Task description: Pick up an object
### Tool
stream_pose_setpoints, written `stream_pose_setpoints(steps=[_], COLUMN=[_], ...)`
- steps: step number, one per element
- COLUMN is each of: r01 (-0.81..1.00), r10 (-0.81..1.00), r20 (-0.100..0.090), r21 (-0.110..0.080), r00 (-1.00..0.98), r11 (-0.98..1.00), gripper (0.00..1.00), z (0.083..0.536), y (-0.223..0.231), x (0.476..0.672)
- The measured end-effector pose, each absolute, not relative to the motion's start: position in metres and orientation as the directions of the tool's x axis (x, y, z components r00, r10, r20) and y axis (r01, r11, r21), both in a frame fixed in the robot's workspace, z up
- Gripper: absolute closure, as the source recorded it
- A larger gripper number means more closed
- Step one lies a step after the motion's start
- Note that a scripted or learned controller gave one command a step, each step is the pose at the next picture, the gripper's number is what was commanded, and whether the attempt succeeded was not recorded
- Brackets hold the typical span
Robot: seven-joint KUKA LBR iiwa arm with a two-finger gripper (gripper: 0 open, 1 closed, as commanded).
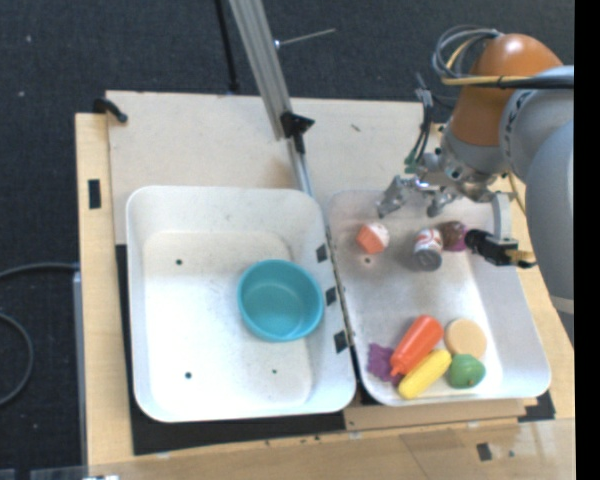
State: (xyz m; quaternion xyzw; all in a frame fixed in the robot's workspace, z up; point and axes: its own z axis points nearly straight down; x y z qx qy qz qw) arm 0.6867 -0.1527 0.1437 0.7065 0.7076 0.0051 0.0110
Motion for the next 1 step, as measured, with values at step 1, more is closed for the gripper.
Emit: stream_pose_setpoints(steps=[1], r01=[1.0], r10=[1.0], r20=[-0.007], r21=[0.007], r00=[-0.001], r11=[0.001], gripper=[1.0], z=[0.1461], y=[-0.1534], x=[0.6825])
